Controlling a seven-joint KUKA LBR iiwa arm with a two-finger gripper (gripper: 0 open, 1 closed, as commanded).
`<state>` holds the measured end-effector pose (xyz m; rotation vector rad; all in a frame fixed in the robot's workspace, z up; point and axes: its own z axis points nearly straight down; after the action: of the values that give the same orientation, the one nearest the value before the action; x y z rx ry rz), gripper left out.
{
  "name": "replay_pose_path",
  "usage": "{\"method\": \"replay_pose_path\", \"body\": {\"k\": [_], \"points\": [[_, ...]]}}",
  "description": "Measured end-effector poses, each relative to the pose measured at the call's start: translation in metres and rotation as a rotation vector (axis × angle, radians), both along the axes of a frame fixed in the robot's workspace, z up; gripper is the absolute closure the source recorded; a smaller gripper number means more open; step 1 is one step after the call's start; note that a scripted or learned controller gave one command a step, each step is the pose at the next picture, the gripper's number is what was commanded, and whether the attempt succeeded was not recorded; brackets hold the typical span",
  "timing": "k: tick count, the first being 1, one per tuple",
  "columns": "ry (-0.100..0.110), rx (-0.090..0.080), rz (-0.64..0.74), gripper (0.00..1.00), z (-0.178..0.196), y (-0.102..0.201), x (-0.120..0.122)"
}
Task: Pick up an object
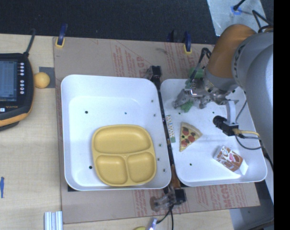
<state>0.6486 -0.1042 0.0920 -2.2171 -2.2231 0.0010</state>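
pizza slice (pixel 188 136) in the right bin (pixel 202 176), pointed end toward the near rim, long axis running roughly front to back.
the gripper (pixel 192 99) hangs over the far end of that bin, so the slice lies just nearer the camera than it; a green scrap (pixel 185 107) sits under the fingers, whose state cannot be told. a red-and-white packet (pixel 229 158) lies farther off near the right corner; the yellow divided tray (pixel 123 154) fills the left bin (pixel 78 95).

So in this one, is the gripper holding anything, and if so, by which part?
It cannot be told. The gripper is low in the right bin over a small green thing, but a hold isn't clear.
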Motion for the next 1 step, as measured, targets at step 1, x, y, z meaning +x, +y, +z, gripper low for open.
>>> {"method": "replay_pose_path", "body": {"k": [1], "points": [[0.003,-0.001,0.002,0.0,-0.0005,-0.0005,-0.079]]}}
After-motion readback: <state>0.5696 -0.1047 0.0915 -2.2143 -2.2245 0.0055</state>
